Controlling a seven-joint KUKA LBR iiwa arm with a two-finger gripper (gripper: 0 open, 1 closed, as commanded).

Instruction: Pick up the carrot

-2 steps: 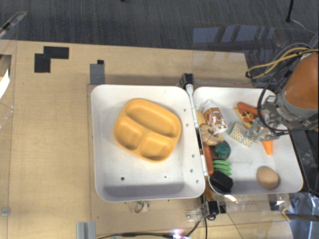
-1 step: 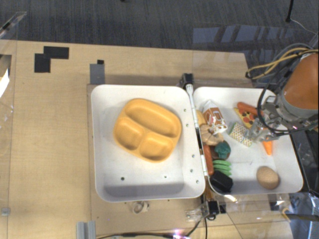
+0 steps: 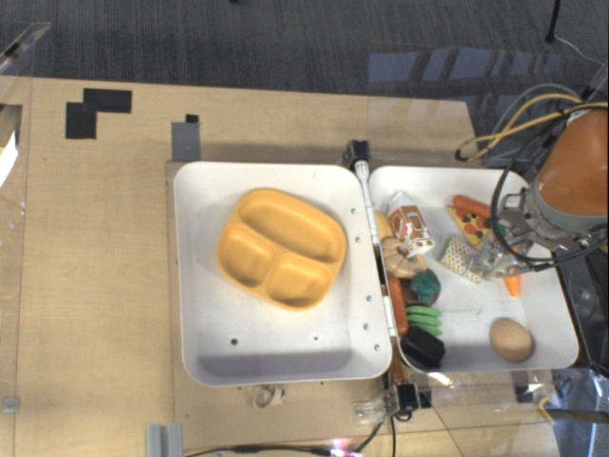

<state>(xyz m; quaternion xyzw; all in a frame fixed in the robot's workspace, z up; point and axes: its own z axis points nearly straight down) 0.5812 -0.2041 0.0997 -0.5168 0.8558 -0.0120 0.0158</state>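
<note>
Carrot (image 3: 514, 285) beside gripper (image 3: 495, 260), grip unclear, in right bin (image 3: 552, 350) on wooden bench (image 3: 95, 284)

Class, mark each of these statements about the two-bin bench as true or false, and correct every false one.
1. The yellow divided tray lies in the left bin. True.
2. The potato sits in the left bin. False: it lies in the right bin, near its front right corner.
3. The gripper hangs over the right bin. True.
4. The yellow divided tray holds the green peas. False: the green pea pod lies in the right bin, near the divider.
5. The carrot lies in the right bin, close to the gripper. True.
</note>
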